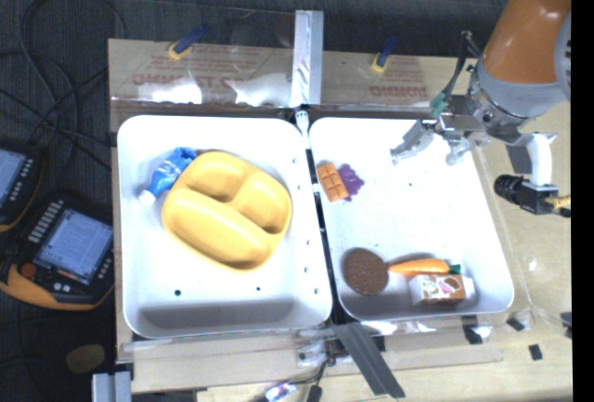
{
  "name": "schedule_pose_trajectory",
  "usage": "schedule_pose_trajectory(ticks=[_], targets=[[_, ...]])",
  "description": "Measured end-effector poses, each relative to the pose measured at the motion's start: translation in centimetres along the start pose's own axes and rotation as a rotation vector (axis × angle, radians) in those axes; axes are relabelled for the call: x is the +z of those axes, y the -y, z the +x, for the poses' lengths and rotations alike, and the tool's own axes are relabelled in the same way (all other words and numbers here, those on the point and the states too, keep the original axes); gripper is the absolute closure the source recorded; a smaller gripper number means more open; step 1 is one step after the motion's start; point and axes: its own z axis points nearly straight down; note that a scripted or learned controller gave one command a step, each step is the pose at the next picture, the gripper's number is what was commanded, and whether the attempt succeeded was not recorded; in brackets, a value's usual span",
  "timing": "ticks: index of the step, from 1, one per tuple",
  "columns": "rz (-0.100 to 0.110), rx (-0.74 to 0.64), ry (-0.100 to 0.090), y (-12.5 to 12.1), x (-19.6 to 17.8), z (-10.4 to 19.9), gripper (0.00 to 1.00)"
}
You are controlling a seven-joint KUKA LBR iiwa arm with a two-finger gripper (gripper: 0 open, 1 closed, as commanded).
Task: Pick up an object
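Orange carrot (419, 266) lies in the right bin (483, 205), lower right of the frame, long axis near horizontal, thin end pointing right, just above a small juice carton (438, 289). Brown round cookie (367, 271) sits just left of it. Waffle piece (328, 181) and purple grapes (349, 177) near the bin's upper left. Pincer (432, 143) hangs over the bin's upper right, fingers spread wide, holding nothing. Big yellow bread (227, 208) sits in the left bin (139, 233).
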Motion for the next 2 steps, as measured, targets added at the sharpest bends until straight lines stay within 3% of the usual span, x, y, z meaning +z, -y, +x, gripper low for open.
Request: schedule_pose_trajectory(ticks=[1, 2], targets=[[0.0, -0.153, 0.0, -1.9, 11.7, 2.5, 0.0], [-0.011, -0.188, 0.003, 3.3, 17.7, 1.6, 0.0]])
